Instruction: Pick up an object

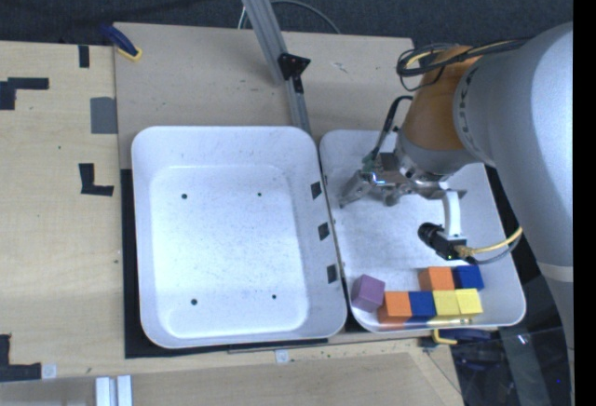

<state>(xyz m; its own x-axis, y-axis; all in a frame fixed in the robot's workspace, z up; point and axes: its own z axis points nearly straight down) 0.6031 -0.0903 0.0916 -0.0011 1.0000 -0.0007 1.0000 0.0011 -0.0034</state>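
Observation:
My gripper (367, 196) hangs over the upper middle of the right bin (498, 236), its two metal fingers spread open with nothing between them. Several small blocks lie along that bin's near edge, well below the gripper. A purple block (370, 290) is the leftmost. To its right lies a row of an orange block (398, 304), a blue block (422, 304) and two yellow blocks (457, 303). Behind that row rest another orange block (436, 279) and another blue block (468, 277).
The left bin (149, 209) is next to the right bin, their rims meeting at the middle. A slanted metal pole (265, 18) crosses the bench behind the bins. The grey arm and its cables (466, 246) cover the right bin's right side.

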